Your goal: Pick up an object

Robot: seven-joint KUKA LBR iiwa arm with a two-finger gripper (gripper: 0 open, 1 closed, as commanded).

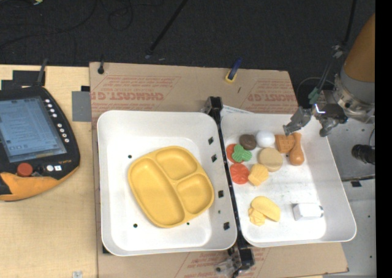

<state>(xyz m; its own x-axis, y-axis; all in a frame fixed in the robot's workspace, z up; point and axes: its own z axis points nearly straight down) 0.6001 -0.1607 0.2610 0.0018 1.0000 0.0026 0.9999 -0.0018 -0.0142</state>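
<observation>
End effector (313, 122) over the right bin's (334, 169) far right corner, fingers spread, nothing between them. Small objects cluster in that bin's far half: brown piece (248, 141), white ball (266, 138), green piece (242, 154), orange piece (290, 147). Yellow compartment tray (170, 185) lies in the left bin (116, 148).

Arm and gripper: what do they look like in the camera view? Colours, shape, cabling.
The arm enters at the right edge: an orange band above a grey rounded wrist section. Below it sits the gripper, a grey and dark metal assembly with two slim grey fingers, one on each side. A small bright light shows on its body. Thin dark cables run up beside the wrist. No readable markings.
</observation>
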